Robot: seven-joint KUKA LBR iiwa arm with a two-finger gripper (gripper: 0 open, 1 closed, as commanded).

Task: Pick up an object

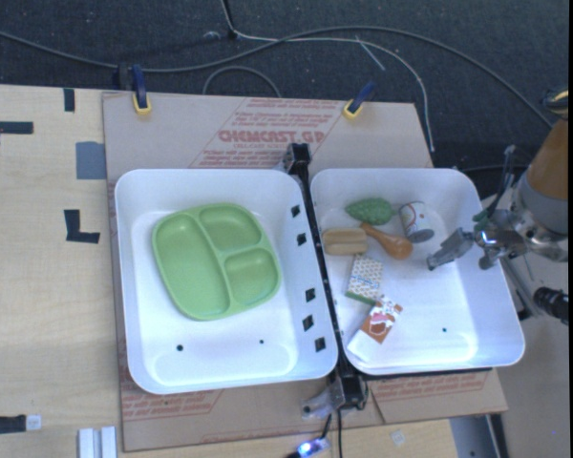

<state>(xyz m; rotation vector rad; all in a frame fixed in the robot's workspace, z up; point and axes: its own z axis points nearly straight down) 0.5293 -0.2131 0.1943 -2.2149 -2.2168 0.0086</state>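
now wooden spoon (386, 241) lies diagonal, bowl toward lower right.

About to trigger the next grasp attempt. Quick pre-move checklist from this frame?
1. Gripper over the right bin, not yet on any object: ok.
2. Nothing between the fingers: ok, none seen.
3. Finger opening: cannot tell, too small and blurred.
4. Nearest target, the small can, sits apart from the gripper, with bare bin floor between: ok.
5. Clutter: green leafy piece, brown spoon-shaped toy, tan block and patterned packet sit close together, so isolated grasps there look doubtful: not ok.
6. Green divided plate lies alone in the left bin, out of the way: ok.
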